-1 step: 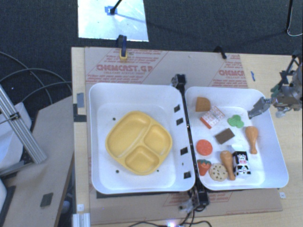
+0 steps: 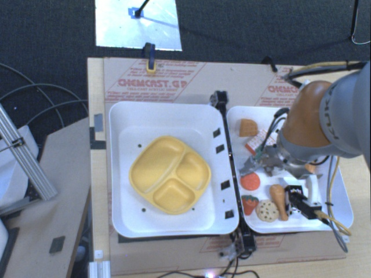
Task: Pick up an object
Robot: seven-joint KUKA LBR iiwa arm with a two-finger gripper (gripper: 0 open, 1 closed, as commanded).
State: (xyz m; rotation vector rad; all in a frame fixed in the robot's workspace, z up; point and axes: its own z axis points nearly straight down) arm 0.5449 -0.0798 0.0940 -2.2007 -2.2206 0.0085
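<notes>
over the right-hand shallow white bin [image 2: 343,208] the grey two-finger gripper [image 2: 259,162] hovers beside a round red toy [image 2: 250,182] (finger state: cannot tell); approach step, next descend.

The two bins are white: the left bin [image 2: 124,155] and the right bin [image 2: 342,204]. In the left bin lies a pale yellow tray [image 2: 169,174] with three compartments. In the right bin there is an orange wedge [image 2: 248,127], a red round piece [image 2: 250,182], a red strawberry [image 2: 250,204] with a green top, a beige cookie [image 2: 267,211] with dark dots, and an orange-brown carrot-like piece [image 2: 279,200]. The arm [image 2: 342,114] is grey with an orange band. The bench board [image 2: 174,80] is light brown with red printed letters. The floor [image 2: 46,28] is dark blue-grey.
</notes>
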